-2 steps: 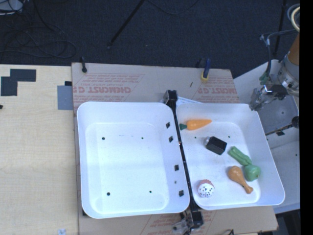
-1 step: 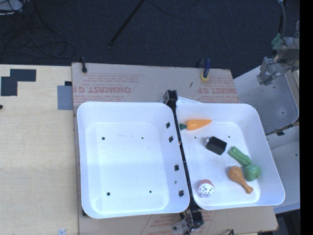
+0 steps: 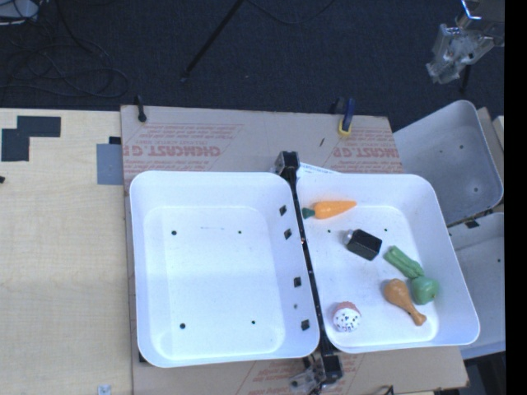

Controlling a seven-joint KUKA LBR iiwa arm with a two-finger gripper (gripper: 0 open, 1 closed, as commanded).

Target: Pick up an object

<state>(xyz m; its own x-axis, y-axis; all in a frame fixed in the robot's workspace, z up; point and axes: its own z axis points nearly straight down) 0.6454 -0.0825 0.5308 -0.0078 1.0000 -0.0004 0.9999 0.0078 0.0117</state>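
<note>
The right bin (image 3: 445,245) holds several small objects. An orange carrot toy (image 3: 331,209) lies near its back left. A black block (image 3: 363,243) sits in the middle. A green toy (image 3: 412,272) rests at the right, touching a tan drumstick-shaped toy (image 3: 403,299). A white ball with red spots (image 3: 347,318) is at the front left corner. My gripper (image 3: 458,49) hangs far back at the upper right, well away from the bins and every object.
The left bin (image 3: 148,220) stands beside the right one, with a black divider rail (image 3: 298,253) between them. A grey metal plate (image 3: 457,151) lies right of the bins. Cardboard (image 3: 247,138) underlies both bins, and a yellow-blue clamp (image 3: 346,118) grips its back edge.
</note>
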